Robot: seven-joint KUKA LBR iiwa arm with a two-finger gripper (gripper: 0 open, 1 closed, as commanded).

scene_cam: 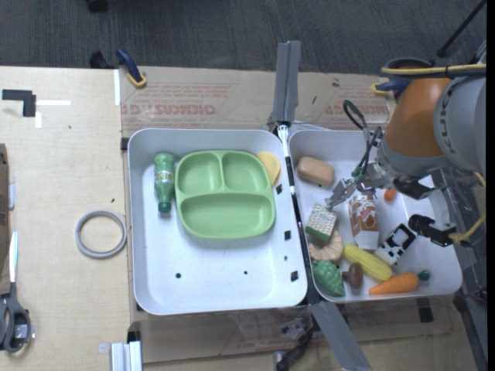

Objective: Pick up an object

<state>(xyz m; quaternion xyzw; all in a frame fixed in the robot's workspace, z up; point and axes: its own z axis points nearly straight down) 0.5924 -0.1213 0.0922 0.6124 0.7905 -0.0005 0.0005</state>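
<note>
- scissors (11, 319) lie at the near left corner of the desk (62, 168), well apart from both bins.
- along the near wall of the right bin (334, 142) sit a carrot (396, 283), corn (367, 261) and a green leafy toy (329, 278), packed close together.
- the gripper (336, 200) hangs over the middle of that bin, between the roll (315, 170), the carton (363, 215) and the cube (321, 222). i cannot tell whether the jaws are open or closed, and i see nothing held.
- likeliest pick, as i read it: the cube, just beside the gripper's tip. it sits in the left half of the right bin, and its near side touches, or all but touches, the biscuit ring (325, 246).
- handling, as a guess: it looks like toy food, so probably light, stiff and not fragile. its smooth printed faces may slip under a weak pinch.
- where to hold: across two flat opposite faces. the sides facing the roll and the bin's left wall look freest, while the ring crowds the near side.
- what could go wrong: the things lie close, so a jaw could land on the ring or nudge the carton. a tilted cube may also twist out.
- the left bin (216, 273) holds a green plate (226, 195) with a bottle (163, 180) just beside it, well apart from the gripper.
</note>
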